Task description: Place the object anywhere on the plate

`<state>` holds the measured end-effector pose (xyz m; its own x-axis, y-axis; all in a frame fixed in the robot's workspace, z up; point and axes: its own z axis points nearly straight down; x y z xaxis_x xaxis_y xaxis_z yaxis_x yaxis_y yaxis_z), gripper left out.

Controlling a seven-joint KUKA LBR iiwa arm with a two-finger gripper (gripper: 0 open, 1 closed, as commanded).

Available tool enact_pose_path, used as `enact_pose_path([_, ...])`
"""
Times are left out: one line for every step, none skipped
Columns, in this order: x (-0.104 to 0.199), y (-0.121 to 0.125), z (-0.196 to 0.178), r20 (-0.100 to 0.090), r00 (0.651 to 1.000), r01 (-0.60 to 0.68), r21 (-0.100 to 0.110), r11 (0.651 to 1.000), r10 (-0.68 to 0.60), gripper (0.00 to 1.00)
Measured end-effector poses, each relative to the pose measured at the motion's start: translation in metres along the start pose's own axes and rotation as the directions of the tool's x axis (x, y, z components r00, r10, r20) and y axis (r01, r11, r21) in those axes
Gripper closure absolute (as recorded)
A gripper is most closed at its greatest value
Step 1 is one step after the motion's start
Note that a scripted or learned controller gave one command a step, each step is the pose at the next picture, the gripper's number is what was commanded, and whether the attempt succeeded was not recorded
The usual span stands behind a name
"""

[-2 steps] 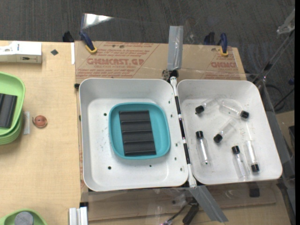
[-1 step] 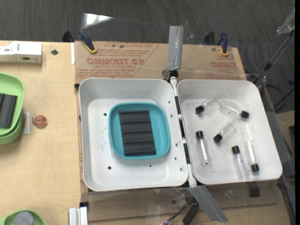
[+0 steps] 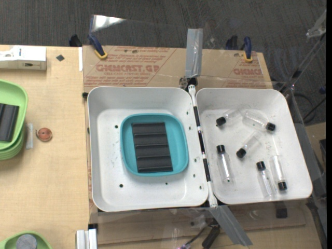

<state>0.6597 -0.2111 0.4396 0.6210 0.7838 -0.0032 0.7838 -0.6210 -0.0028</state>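
Nearest you runs the wooden surface [image 3: 46, 191], and on it two shallow white bins sit side by side, touching along their inner walls. The left bin [image 3: 104, 191] holds the teal plate [image 3: 127, 139], lying flat near its middle with a black ribbed insert [image 3: 151, 147] covering most of its floor; that central, level position looks meant to give you a wide target from any approach. The right bin [image 3: 298, 118] holds the task's things: six clear vials with black caps, all lying on their sides and scattered. Two lie towards the far wall [image 3: 228, 117] [image 3: 259, 121], one near the middle [image 3: 248, 147], one near the left wall [image 3: 224, 162], and two just beside each other near the right corner [image 3: 264, 178] [image 3: 277, 173]. None is on the plate, so you have the whole job ahead. I judge the close pair awkward to separate; the lone middle vial looks easier. You cannot tell whether the tool is open or closed. Crossing over, mind the joined bin walls between the vials and the plate. Beyond the far rims a cardboard sheet [image 3: 129, 66] is clamped down, and a green tray [image 3: 15, 97] lies at the far left, well apart.
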Motion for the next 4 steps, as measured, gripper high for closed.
enact_pose_path([0.0000,0.0000,0.0000,0.000,1.000,0.000,0.000,1.000,0.000,0.00])
enact_pose_path([0.0000,0.0000,0.0000,0.000,1.000,0.000,0.000,1.000,0.000,0.00])
enact_pose_path([0.0000,0.0000,0.0000,0.000,1.000,0.000,0.000,1.000,0.000,0.00])
enact_pose_path([0.0000,0.0000,0.0000,0.000,1.000,0.000,0.000,1.000,0.000,0.00])
